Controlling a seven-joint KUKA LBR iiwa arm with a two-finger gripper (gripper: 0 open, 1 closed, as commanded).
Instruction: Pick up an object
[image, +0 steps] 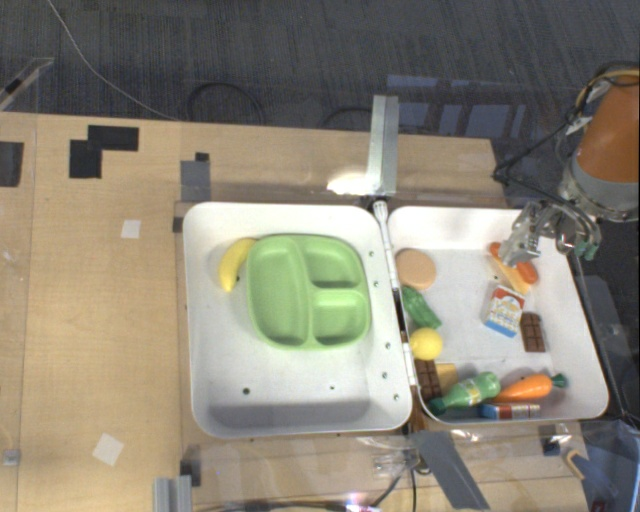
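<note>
A wooden surface carries two shallow white bins side by side, seen from above at a slant. The left bin holds a green divided tray with a banana lying against its left edge. The right bin holds the toys that could be picked: a round tan cookie, a green pepper, a yellow lemon, a small carton, a chocolate bar, a green bottle and a carrot along the near wall. The grey arm with its orange band reaches in from the right, and its gripper hangs over the far right corner of this bin. Whether it is wide or narrow cannot be told, since it blurs into the clutter below. Just beneath and touching its outline lies a small orange-and-white object, its long axis running diagonally from upper left to lower right. That piece looks like the nearest target; the carton sits just beyond it, toward the viewer.
</note>
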